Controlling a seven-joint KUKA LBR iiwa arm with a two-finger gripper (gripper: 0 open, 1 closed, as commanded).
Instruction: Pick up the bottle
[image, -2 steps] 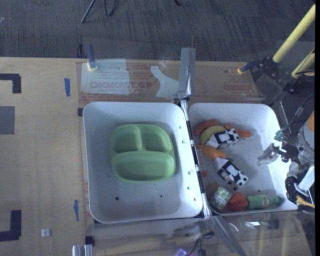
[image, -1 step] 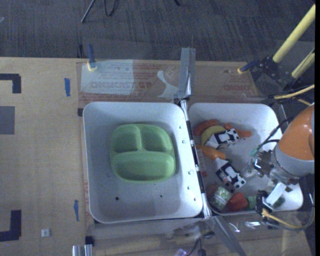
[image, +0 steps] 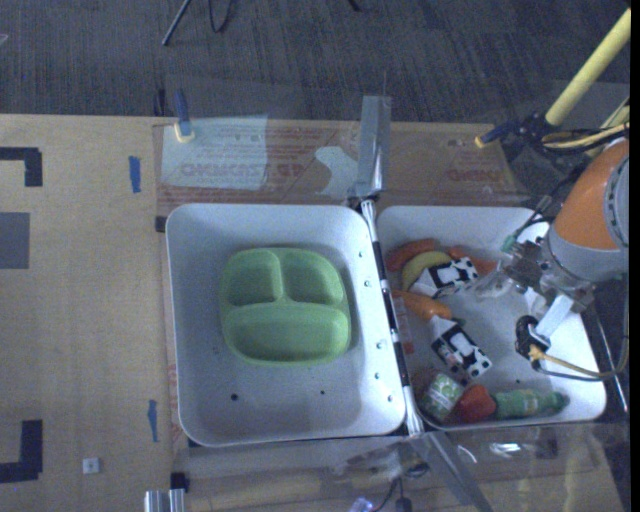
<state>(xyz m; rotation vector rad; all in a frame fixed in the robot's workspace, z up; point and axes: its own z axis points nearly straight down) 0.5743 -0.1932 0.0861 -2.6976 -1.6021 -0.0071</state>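
Note:
A small green bottle (image: 527, 403) lies on its side in the near right corner of the right bin (image: 500, 228), its cap end touching a red toy vegetable (image: 477, 402). My gripper (image: 503, 278) hangs over the upper middle of that bin, just right of a black-and-white cow-patterned toy (image: 458, 272). It is well behind the bottle and apart from it. Nothing shows in the gripper. The grey arm with its orange band (image: 592, 215) comes in from the right edge.
The right bin also holds a banana and orange pieces (image: 420, 262), a carrot (image: 425, 305), a second cow-patterned box (image: 462, 350) and a green can (image: 441, 395). A green divided plate (image: 285, 305) sits in the left bin (image: 200, 380). A cable (image: 565, 365) loops near the right wall.

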